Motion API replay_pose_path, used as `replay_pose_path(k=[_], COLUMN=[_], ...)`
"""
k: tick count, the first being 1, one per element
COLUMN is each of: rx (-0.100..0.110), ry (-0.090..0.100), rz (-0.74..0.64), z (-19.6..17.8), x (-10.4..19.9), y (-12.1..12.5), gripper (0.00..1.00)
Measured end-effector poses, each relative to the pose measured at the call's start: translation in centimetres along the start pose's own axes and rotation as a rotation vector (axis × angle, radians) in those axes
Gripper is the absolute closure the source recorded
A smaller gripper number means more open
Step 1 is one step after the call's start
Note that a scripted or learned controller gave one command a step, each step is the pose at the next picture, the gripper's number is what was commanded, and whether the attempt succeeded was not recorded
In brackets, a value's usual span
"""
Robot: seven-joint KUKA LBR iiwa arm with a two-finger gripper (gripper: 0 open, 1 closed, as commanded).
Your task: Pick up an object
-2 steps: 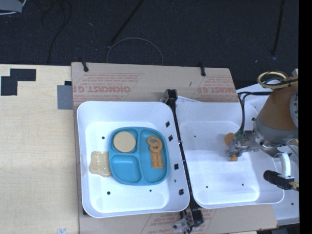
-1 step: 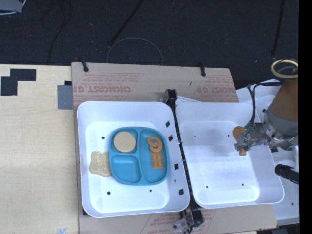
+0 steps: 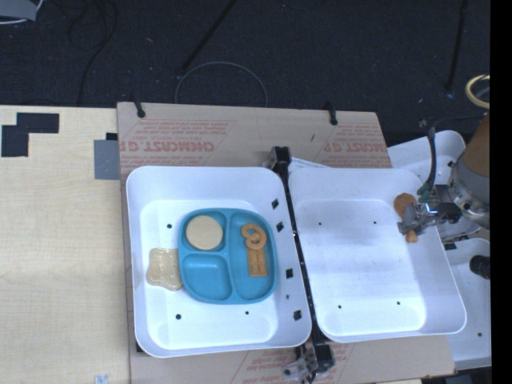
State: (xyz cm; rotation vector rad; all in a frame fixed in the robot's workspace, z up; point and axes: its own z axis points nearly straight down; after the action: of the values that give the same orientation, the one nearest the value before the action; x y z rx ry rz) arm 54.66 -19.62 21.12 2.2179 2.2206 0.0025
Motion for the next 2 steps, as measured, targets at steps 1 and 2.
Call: replay_pose_path(k=[1,2], rx=[0.005,0.008], ry=[0.004,0.004], rz=[-0.004,-0.003], z=[-1.1,-0.2], x=[5.6,10.9], y=[-0.1,-0.6], gripper=[1.0,1.0])
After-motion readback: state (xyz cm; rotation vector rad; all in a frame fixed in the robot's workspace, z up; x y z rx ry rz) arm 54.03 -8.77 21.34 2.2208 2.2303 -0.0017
